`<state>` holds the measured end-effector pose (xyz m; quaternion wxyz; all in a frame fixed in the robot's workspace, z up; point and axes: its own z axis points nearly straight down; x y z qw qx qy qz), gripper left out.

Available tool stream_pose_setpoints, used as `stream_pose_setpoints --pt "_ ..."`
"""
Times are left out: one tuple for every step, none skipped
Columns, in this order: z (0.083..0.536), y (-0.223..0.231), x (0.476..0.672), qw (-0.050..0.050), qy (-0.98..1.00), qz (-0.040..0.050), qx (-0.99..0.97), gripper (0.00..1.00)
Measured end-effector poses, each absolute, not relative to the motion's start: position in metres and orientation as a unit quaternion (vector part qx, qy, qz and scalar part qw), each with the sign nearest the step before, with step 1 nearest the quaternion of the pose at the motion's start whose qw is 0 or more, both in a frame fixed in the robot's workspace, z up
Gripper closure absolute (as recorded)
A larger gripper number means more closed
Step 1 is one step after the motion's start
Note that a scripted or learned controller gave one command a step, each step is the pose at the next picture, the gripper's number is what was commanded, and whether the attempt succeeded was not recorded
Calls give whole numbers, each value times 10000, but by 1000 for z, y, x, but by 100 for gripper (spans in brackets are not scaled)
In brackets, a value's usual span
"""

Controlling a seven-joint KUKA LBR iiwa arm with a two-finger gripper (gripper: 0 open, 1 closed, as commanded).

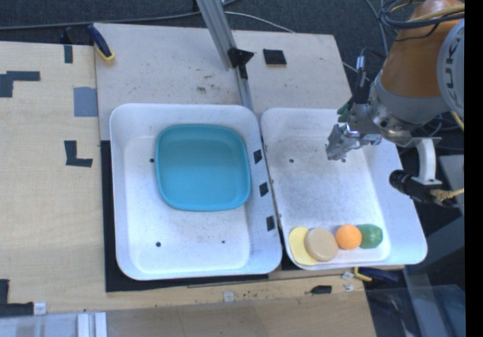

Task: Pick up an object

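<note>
Four small items huddle along the right bin's [392, 207] near edge: yellow disc [298, 245], tan disc [321, 244], orange ball [348, 237], green ball [370, 235]. Farther back, gripper [337, 148] hovers over bare floor, grasping nothing; its opening I can't tell.

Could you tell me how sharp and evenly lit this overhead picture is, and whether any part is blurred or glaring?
In the camera view the light is even and soft, with only faint shadows inside the right bin; the teal plate shows a mild sheen, no harsh glare; the claw looks slightly smeared, its detail hard to read; the small pieces near the orange ball are soft-edged.
</note>
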<state>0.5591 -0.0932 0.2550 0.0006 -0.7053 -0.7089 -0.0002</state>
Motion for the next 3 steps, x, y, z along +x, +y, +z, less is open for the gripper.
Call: stream_pose_setpoints --pt "258 -40 557 5 -7088 -3 -7054 100" --pt "256 14 564 7 -7089 0 -7053 100" --pt "252 66 566 5 -7087 1 -7055 100"
